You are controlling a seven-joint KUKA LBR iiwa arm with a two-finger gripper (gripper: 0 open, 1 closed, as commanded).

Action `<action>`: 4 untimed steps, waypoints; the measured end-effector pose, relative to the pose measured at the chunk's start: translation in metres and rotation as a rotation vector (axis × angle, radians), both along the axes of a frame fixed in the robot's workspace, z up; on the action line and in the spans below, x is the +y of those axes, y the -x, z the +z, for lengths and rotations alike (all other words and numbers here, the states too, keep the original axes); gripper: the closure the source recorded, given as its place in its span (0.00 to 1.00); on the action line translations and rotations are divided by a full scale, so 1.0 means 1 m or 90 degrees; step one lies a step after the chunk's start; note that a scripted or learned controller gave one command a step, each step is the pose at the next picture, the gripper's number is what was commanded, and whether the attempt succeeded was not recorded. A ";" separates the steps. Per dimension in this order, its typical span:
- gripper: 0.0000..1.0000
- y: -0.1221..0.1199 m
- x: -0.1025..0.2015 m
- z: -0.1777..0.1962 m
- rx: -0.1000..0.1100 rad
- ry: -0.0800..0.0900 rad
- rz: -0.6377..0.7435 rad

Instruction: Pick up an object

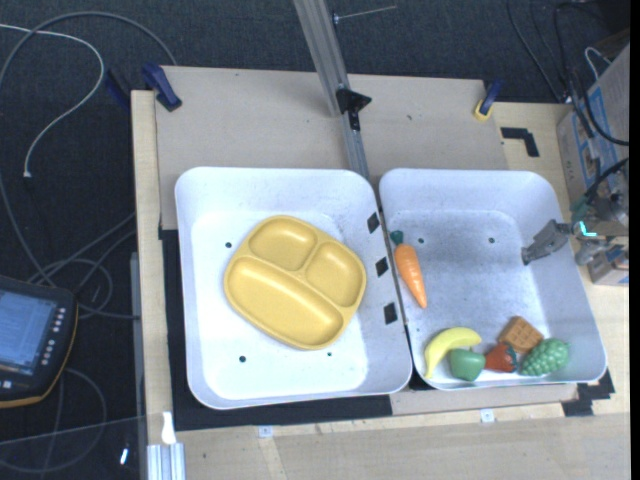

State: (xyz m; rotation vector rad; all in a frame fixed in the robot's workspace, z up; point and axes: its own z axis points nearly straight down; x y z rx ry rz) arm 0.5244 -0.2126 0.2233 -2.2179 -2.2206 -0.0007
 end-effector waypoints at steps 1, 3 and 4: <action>0.00 0.009 0.002 -0.060 0.004 -0.001 -0.001; 0.00 0.014 0.004 -0.131 0.002 0.000 -0.001; 1.00 0.012 0.004 -0.120 -0.001 0.000 0.000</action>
